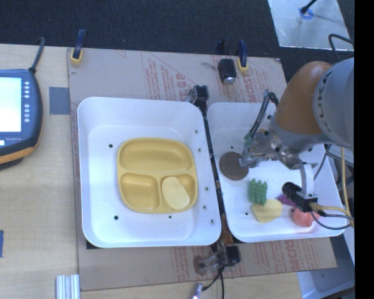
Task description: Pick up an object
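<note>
Grey arm (327,108) overhangs right bin (234,120), gripper (244,159) just above brown disc (232,166); finger state cannot be determined.

Bright even overhead light, soft shadows, bins slightly overexposed, perhaps mild blur.

Teach pendant (9,118) left of bench; blue clamps (78,47).

A yellow divided tray (156,174) was seen in the left bin (93,167), while the gripper (249,159) was lowered in the right bin (227,120) over a brown disc (232,166), beside a green block (258,191).
</note>
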